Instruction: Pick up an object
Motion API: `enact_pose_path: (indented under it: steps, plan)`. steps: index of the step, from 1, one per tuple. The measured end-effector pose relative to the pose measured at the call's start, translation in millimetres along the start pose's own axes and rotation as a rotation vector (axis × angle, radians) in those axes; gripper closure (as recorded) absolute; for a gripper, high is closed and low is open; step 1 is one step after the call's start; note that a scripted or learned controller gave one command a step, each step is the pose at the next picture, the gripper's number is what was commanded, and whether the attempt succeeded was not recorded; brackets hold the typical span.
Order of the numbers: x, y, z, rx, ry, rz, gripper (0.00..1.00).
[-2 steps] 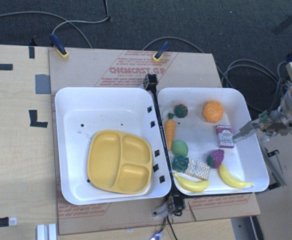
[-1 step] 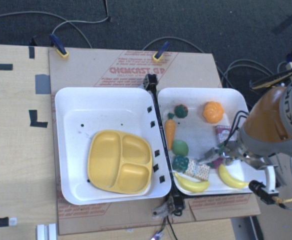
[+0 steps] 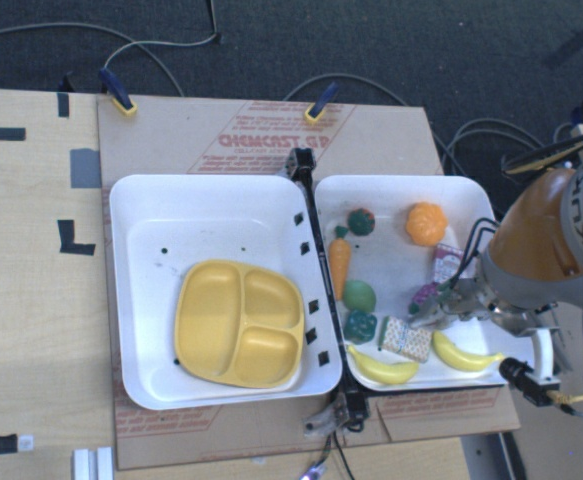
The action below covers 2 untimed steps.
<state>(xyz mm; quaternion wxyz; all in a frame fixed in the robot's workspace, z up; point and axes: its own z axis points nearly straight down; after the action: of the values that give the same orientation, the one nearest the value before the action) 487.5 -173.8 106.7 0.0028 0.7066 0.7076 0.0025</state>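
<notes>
Toys fill the right bin (image 3: 396,186); gripper (image 3: 439,306) among them, grip unclear.

1. A robotics lab or test cell is being shown, not a home: a grey arm (image 3: 543,248) with an orange band is being mounted beside the worktop (image 3: 31,298).
2. Two shallow white bins (image 3: 131,298) are being kept side by side on a printed cardboard sheet (image 3: 261,143), which is being pinned by yellow-tipped clamps (image 3: 118,92).
3. Loose cables (image 3: 121,38) are being trailed across dark carpet (image 3: 391,18) behind the worktop.
4. Black tape marks (image 3: 69,238) are being displayed on the pale wooden surface.
5. Plastic toy food, such as bananas (image 3: 381,367) and a carrot (image 3: 340,266), is being used as test material beside a yellow divided tray (image 3: 239,323).
</notes>
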Motion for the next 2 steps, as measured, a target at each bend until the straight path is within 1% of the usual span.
enact_pose_path:
  steps: [1,2]
  plan:
    - [44.5,66.6,11.1,0.009,0.001,-0.001,1.00]
    - [44.2,66.4,11.2,0.009,0.001,0.000,0.00]
